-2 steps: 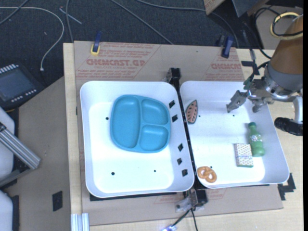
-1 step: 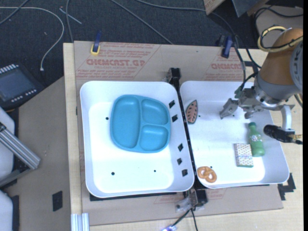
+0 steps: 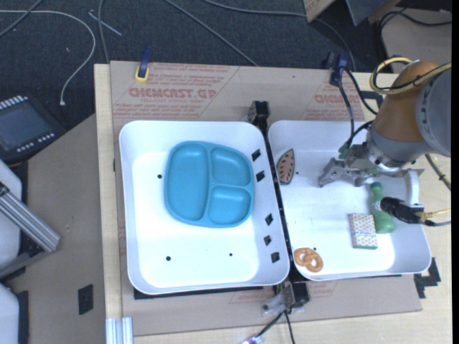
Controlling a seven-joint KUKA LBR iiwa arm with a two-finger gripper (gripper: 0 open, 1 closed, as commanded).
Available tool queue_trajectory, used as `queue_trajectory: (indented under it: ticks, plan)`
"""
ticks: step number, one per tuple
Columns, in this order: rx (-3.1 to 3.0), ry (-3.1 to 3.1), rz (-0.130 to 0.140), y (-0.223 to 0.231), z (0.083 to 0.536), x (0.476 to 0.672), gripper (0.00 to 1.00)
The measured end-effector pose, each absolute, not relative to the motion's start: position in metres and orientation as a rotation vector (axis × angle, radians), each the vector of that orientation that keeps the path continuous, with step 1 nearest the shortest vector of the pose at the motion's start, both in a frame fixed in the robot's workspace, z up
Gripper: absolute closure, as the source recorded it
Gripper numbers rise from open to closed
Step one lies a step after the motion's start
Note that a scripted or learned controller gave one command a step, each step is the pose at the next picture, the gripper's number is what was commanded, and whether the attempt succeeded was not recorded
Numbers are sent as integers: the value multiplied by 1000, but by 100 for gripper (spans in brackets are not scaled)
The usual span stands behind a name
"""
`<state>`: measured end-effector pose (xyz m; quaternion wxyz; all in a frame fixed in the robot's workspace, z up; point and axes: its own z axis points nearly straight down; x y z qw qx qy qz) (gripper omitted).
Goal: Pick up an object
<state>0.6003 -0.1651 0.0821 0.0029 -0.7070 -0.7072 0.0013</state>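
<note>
blue plate crowds left bin

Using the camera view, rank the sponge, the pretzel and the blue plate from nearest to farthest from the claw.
1. Sponge: right bin, just below the claw, toward the view's right.
2. Pretzel: lower-left corner of the right bin, farther down.
3. Blue plate: left bin, across the divider, farthest to the view's left.

Dark carpet strewn with cables surrounds the wooden bench.
</note>
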Motion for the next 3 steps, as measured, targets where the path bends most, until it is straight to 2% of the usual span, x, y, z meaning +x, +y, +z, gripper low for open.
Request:
queue_trajectory:
  ticks: [1,2,3]
  plan:
    - [-2221,-2221,-2,-165,97,602,100]
    - [-2225,-2227,-6,-169,160,609,100]
    - [-2225,-2226,-5,-173,205,612,100]
